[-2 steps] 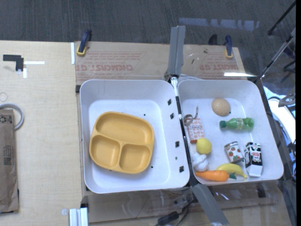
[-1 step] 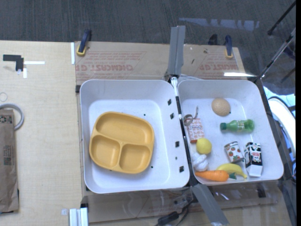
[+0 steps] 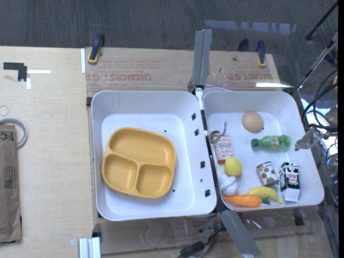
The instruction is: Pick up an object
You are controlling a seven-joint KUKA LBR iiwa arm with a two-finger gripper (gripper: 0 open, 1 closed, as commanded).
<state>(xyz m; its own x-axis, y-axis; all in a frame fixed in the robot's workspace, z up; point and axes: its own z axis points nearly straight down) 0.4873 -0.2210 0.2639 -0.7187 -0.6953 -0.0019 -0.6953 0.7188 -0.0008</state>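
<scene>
Left bin (image 3: 102,144): holds the divided plate (image 3: 140,162), lying toward its left.
Right bin (image 3: 301,144): egg (image 3: 252,121) at the back; bottle (image 3: 271,141) in front of it, on its side.
Right bin, left edge: packet (image 3: 222,148), lemon (image 3: 233,166), garlic (image 3: 229,185).
Right bin, front: carrot (image 3: 242,200), banana (image 3: 265,193); can (image 3: 267,173) and carton (image 3: 291,180) behind.

My bench against dark carpet.
I see dark grey carpeted floor (image 3: 150,9) across the top, a pale wooden benchtop (image 3: 48,144) at left, and brown printed cardboard sheet (image 3: 145,71) clamped by blue-and-yellow clamps (image 3: 95,48).
</scene>
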